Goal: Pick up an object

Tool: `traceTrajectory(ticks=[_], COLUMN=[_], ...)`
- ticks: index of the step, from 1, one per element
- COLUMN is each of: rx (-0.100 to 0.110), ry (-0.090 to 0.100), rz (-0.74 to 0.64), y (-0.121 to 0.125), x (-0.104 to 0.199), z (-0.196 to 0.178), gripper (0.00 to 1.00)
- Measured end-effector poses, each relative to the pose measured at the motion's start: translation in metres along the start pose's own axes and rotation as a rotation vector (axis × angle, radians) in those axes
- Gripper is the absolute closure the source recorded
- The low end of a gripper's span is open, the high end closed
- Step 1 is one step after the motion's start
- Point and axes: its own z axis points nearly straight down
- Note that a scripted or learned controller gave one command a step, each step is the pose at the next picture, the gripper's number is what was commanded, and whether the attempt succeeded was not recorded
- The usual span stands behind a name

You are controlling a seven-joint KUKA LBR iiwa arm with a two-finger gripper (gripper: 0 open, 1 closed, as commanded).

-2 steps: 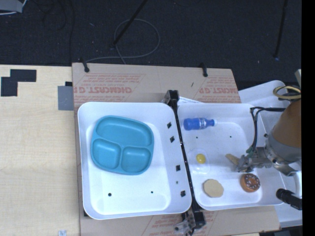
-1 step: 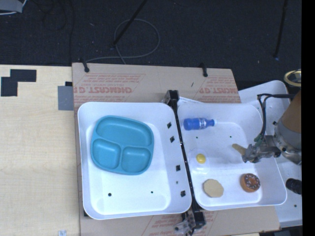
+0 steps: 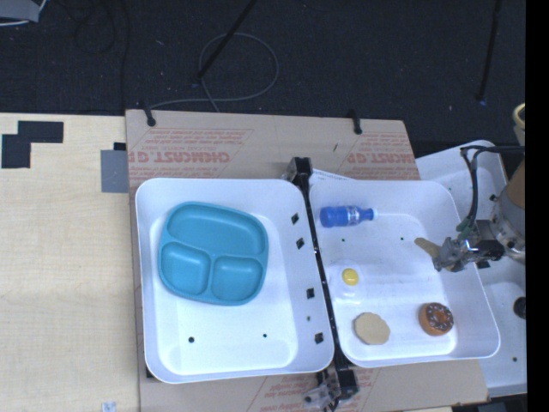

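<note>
Cardboard [image 3: 257,148] with red print lies flat under the two white bins, and you can see a pale wooden tabletop [image 3: 60,256] on the left. Behind them is a dark floor [image 3: 343,50] with loose black cables [image 3: 240,58]. Your left bin [image 3: 171,342] holds a blue tray [image 3: 213,253] with three parts. Your right bin [image 3: 403,213] holds a blue bottle [image 3: 346,216] lying on its side near the back wall. Its long side runs left to right, and its cap end points right. Nearer the front you see a small yellow thing [image 3: 350,276], a tan round cookie [image 3: 371,328] and a brown donut [image 3: 436,318], all apart from each other. Your tool [image 3: 446,256] sits over the right edge of the right bin, well apart from the bottle. You cannot tell if it is spread or pressed together.
</note>
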Motion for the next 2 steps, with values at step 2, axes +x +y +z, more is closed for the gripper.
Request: traceTrajectory(ticks=[2], rx=[0.007], ry=[0.004], rz=[-0.003], y=[-0.010], x=[0.060], z=[-0.028], gripper=[1.00])
